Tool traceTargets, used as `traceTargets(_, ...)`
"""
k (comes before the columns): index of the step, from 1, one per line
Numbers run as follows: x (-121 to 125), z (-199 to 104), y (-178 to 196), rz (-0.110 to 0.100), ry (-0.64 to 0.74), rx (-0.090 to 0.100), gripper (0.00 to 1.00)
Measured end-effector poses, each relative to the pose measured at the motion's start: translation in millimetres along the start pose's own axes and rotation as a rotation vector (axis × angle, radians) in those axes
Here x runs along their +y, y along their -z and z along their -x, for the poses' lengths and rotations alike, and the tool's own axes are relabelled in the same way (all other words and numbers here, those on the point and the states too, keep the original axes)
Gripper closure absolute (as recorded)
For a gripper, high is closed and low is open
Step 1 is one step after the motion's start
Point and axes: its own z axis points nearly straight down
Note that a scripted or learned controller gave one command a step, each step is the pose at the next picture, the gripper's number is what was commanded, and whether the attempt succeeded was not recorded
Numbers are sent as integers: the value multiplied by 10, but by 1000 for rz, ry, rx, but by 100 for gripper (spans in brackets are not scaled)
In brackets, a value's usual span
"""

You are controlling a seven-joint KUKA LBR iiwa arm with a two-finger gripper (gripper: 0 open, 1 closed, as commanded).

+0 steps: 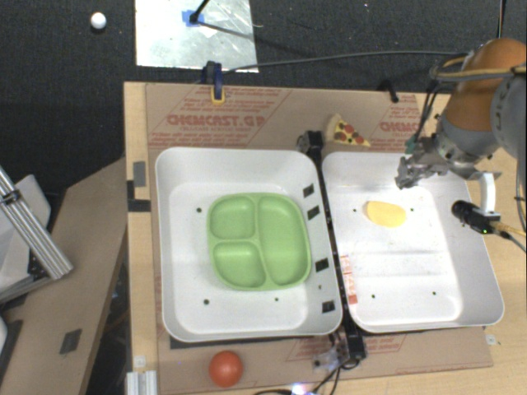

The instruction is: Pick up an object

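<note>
The table (272, 109) carries two white bins side by side: the left bin (177, 303) holds a green divided plate (258, 241), and the right bin (478, 303) holds a flat yellow object (385, 213) near its far edge. The gripper (409, 175) hangs just above that far edge, close to the yellow object but apart from it — nothing is picked up yet, so the descent, grasp and lift all remain. A tomato (226, 368) sits at the table's near edge, a pizza slice (348, 132) behind the bins.

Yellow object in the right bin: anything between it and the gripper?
No. In the camera view, only bare white bin floor separates the gripper from the flat yellow object.
</note>
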Motion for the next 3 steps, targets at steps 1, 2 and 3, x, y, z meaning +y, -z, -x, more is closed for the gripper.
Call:
traceTargets(1,65,82,500,3,1,-1,100)
traceTargets(2,-14,106,1015,2,0,-1,100)
traceTargets(3,1,107,1449,2,3,-1,100)
